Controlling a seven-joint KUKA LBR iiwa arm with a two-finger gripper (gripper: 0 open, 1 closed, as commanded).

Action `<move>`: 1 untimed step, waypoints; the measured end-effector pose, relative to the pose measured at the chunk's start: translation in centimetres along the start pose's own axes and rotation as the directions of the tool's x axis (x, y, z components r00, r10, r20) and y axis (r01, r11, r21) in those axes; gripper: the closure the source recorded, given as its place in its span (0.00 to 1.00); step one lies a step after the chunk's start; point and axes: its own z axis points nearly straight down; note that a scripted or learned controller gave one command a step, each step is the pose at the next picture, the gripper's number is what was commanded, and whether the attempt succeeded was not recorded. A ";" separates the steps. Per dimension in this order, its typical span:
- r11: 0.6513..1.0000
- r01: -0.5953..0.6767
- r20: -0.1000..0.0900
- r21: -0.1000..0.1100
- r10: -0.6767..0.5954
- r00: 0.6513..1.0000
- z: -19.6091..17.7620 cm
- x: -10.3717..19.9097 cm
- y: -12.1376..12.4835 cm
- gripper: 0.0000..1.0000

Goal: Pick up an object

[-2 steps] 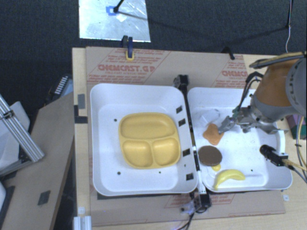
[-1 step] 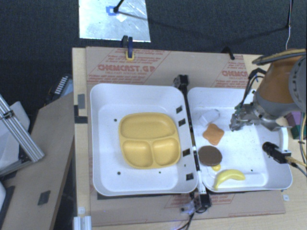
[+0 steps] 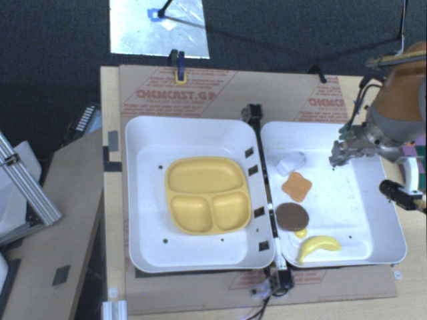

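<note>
Cables and a small connector (image 3: 277,284) sit at the near edge of the bench, just below the seam where the two white bins meet. Just above them, in the near corner of the right bin (image 3: 383,245), lies a yellow banana (image 3: 318,247), curved and flat on the floor. A brown round disc (image 3: 292,216) lies just beyond it, with a small yellow piece touching the disc's near edge; what that piece is I cannot tell. An orange flat piece (image 3: 297,186) lies just beyond the disc, and a pale, whitish object (image 3: 291,161) beyond that blends into the bin floor and is hard to make out.

All these things cluster along the right bin's left side, near the black hinged divider (image 3: 259,172) between the bins. The gripper (image 3: 341,153) hangs over the far middle of the right bin, apart from the orange piece and the pale object, with nothing between it and them. Its fingers are small and dark against the arm, so I cannot tell whether they stand apart or together. The arm's orange band (image 3: 403,92) is cut off at the right edge.

The left bin (image 3: 143,152) holds a yellow three-compartment tray (image 3: 203,194), lying flat in its middle.
</note>
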 end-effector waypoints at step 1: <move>1.000 0.001 0.001 -0.001 -0.001 1.000 -6.3 -0.5 0.7 1.00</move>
